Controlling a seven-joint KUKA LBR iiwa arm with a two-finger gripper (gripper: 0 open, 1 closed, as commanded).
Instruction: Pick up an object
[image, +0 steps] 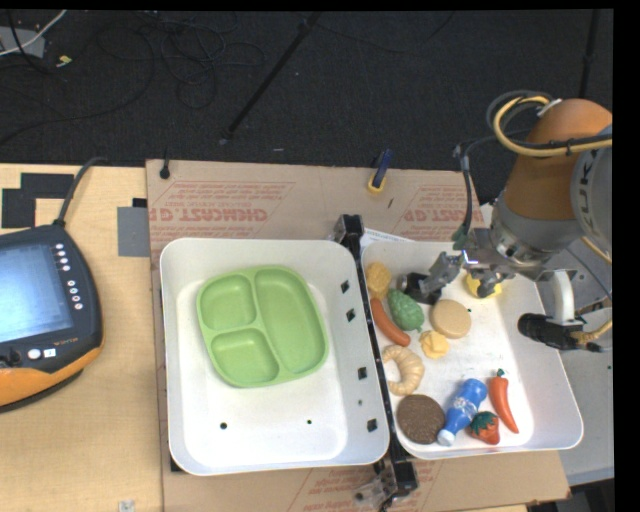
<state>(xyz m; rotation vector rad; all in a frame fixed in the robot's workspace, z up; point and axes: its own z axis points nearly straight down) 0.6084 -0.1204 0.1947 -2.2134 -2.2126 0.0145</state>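
I see the gripper (437, 279) low in the right bin (545, 395), beside the green toy (407, 310). I cannot tell its opening or whether it has a hold

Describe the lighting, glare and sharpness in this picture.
Camera view: even overhead light, soft shadows under the green divided plate; the white bins look bright, nearly washed out; the floor behind is dark; the gripper and toy food look slightly soft.

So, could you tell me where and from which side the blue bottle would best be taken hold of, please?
Probably from straight above, closing across the middle of the blue bottle's body. It lies tilted on its side in the right bin, with the brown disc and strawberry crowding its lower end, so the upper body looks freer.
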